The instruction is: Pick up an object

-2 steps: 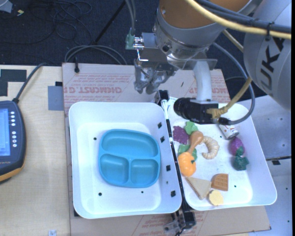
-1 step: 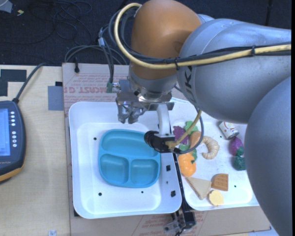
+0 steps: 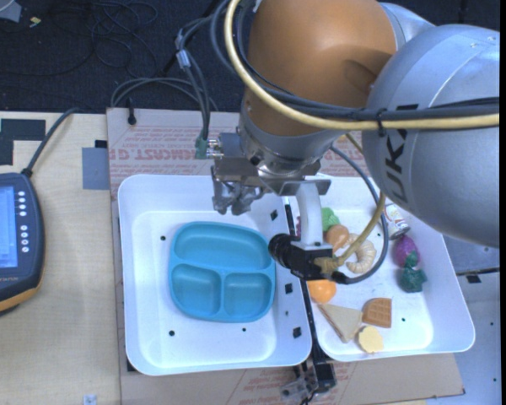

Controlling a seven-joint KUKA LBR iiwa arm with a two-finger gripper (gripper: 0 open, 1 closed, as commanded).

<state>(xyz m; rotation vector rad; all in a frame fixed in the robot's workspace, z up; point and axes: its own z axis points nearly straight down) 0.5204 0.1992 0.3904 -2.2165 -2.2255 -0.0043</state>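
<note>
Where the bench (image 3: 51, 344) lies nearest the camera it is pale tan, and a cardboard sheet (image 3: 379, 382) with red print lies under both bins. At the left edge rests a control pendant (image 3: 4, 239) with a lit screen, cut off by the frame. Beyond the bench is dark floor crossed by loose cables (image 3: 110, 49).

The grey arm (image 3: 430, 142) and its orange band (image 3: 320, 49) cover the far right corner of the right bin (image 3: 455, 327). The gripper (image 3: 234, 202) hangs over the far edge of the left bin (image 3: 139, 294), just past the tray; whether it is open or closed cannot be told, and nothing is seen held in it.

The left bin holds one blue divided tray (image 3: 221, 272), lying flat with three compartments. The right bin holds the small toy pieces. Nearest is a yellow disc (image 3: 370, 339), touching a pale wedge (image 3: 341, 319) and a brown waffle piece (image 3: 377, 312). Next comes an orange piece (image 3: 322, 290) by the inner wall. Farther on are a dark green piece (image 3: 412, 278), a purple piece (image 3: 403, 249) and a curled pale orange piece (image 3: 358, 256). Farthest are a green piece (image 3: 330, 218) and a small white item (image 3: 395, 219), both partly hidden by the arm and too small to make out.
</note>
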